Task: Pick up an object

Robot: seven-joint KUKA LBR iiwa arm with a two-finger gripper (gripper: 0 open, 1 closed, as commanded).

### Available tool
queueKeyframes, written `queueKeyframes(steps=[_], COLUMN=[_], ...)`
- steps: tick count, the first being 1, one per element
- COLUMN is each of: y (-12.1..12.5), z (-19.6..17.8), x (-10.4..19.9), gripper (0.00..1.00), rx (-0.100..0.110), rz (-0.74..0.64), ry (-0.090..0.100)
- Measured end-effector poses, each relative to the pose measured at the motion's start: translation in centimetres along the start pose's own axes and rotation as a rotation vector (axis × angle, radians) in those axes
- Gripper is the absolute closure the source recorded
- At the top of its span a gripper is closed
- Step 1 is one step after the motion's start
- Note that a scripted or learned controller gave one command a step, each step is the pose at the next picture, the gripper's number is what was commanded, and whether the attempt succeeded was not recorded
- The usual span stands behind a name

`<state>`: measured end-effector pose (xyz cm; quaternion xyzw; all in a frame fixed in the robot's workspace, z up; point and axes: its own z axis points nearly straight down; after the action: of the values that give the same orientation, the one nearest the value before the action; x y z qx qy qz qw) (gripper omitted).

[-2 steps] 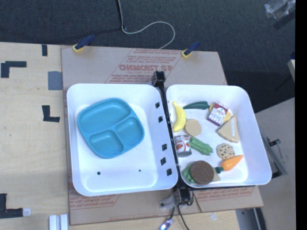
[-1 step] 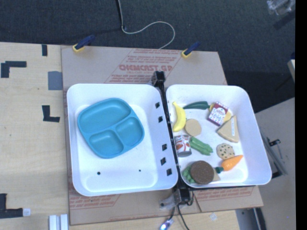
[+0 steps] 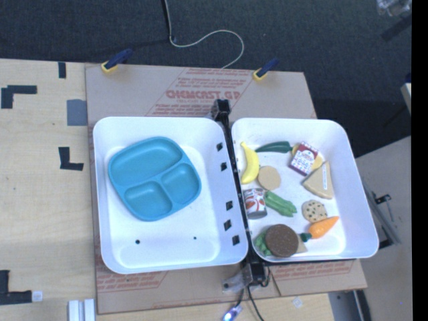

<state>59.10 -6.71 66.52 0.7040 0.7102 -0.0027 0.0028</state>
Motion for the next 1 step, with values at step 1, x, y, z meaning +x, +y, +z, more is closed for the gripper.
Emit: queueKeyframes(steps=[1], y=[0.02], z=[-1.01], x=[0.04], gripper=[1.00], rx=[0.000], rz=[-0.001], ry=[0.000])
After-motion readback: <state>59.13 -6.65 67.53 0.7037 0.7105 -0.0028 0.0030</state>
